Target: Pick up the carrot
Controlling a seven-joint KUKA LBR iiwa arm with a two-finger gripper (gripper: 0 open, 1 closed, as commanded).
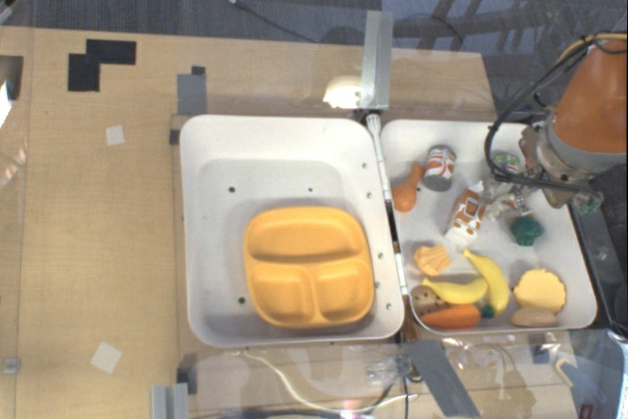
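Where the right bin [587, 309] meets its near wall lies the carrot [450, 316]: short, orange, on its side, touching the bananas [478, 286]. Claw [510, 201]: state cannot be told.

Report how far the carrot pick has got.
Done: nothing visible; the carrot lies at the near edge of the right bin, beside the bananas. In hand: the gripper hovers farther back, over the bin's middle. Left: moving to the carrot, grasping and lifting it.
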